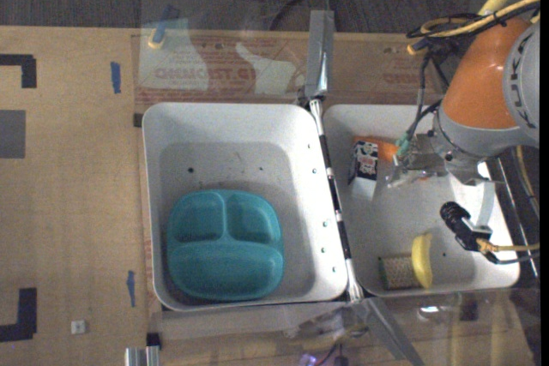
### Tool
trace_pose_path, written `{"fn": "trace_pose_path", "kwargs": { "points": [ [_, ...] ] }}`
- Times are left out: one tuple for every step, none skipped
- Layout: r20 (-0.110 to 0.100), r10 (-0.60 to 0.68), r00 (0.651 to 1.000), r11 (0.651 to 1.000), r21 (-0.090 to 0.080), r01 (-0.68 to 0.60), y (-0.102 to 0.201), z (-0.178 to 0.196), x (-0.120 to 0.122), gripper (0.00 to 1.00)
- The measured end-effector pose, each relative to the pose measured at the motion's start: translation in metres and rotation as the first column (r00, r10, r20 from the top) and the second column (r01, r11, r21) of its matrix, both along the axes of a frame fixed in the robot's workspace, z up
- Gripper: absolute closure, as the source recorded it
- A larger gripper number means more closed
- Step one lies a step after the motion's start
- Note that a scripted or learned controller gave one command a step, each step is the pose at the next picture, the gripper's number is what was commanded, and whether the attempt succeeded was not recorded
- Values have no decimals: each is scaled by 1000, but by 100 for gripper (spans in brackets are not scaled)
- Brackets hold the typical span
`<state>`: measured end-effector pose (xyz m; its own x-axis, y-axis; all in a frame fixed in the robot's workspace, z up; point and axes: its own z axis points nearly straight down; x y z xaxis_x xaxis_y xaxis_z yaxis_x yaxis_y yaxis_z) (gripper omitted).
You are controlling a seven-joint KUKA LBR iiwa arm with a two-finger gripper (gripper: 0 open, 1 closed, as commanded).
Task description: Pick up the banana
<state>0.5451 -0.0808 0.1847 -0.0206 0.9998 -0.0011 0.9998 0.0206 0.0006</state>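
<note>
The banana (422, 260) is short and yellow and lies near the front wall of the right bin (506, 274). My gripper (407, 169) hangs over the back half of that bin, below the orange band of the arm (485, 81). It sits behind the banana and a little to its left, well apart from it. Nothing shows held in it.
A speckled grey-brown block (395, 271) lies against the banana's left side. A small printed carton (367, 159) leans near the right bin's back left. A black fitting with a yellow cable (461, 225) hangs right of the banana. A teal divided plate (225, 244) lies in the left bin (163, 133).
</note>
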Motion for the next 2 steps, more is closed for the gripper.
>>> {"fn": "trace_pose_path", "kwargs": {
  "points": [
    [-1, 0, 1000, 1000, 0, 0, 0, 0, 0, 0],
    [-2, 59, 998, 998, 1, -59, -69, -45, -34, 0]
  ]
}}
